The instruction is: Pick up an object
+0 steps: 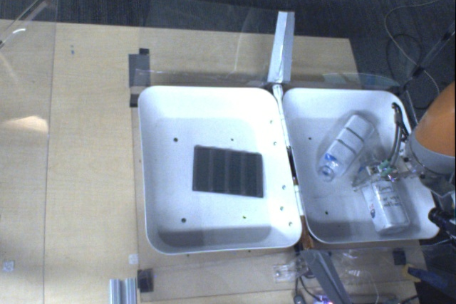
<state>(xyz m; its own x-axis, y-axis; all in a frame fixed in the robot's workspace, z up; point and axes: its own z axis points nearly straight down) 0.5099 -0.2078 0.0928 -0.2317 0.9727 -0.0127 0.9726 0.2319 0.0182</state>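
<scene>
**Claw low over R bin, bottles beside it**

Two shallow white bins sat side by side on the wooden bench [85, 174]. The L bin [160, 117] held a dark ribbed rectangular pad [228, 171], lying flat near the bin's middle, a bit toward the near side.

The R bin [306, 107] held two clear plastic bottles. One bottle [345, 146] lay on its side at a slant, its blue cap pointing toward the bin's centre-left and its base toward the far-right corner. The second bottle [388, 204] lay nearer the front-right of the bin, w/ a pale label, roughly lengthwise front to back.

The arm [436, 128] reached in from the R edge, orange band visible above the bin's right rim. The claw [381, 171] sat low in the R bin, betw. the two bottles, just above the top end of the second bottle and right beside the first one's lower side. Thin cables curved up from it along the bin's right wall. The claw was small and cluttered in the view; can't tell how wide it stood or whether anything was gripped.

A clear upright strip [282, 46] stood at the far end, where the two bins met.
</scene>
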